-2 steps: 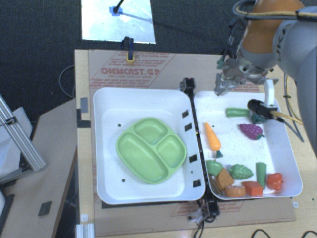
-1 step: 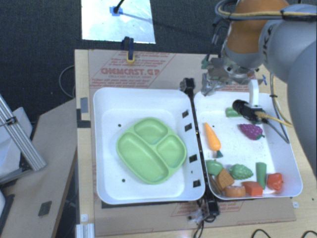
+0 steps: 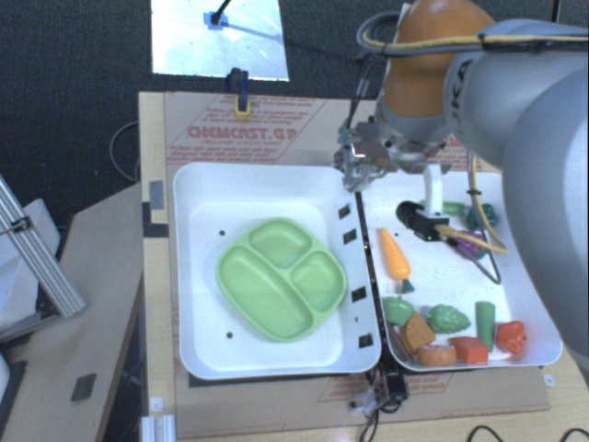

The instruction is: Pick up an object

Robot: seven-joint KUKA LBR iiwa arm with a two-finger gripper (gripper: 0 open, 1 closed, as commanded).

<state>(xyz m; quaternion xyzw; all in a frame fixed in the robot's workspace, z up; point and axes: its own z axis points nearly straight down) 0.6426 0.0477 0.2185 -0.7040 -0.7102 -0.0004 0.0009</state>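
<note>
My hand (image 3: pixel 361 166), its state impossible to tell, sits at twelve o'clock of the carrot (image 3: pixel 395 256) in the right bin (image 3: pixel 538 334); it looks light, stiff, slick plastic, so I'd pinch mid-body.

We look down from a single fixed camera set above the bench, tilted so the far edge sits toward the top of our picture and the near edge toward the bottom. The two shallow white plastic bins fill the middle: the left bin (image 3: pixel 198 274), which holds a pale green three-compartment plastic tray (image 3: pixel 281 279), and the right bin (image 3: pixel 529 325) beside it, both seen whole or nearly so. The big grey metal arm with its orange band (image 3: pixel 433 40) comes in from our right and passes close under the lens, so it looms large. Beyond the bins we see dark carpet (image 3: pixel 74 53).
</note>
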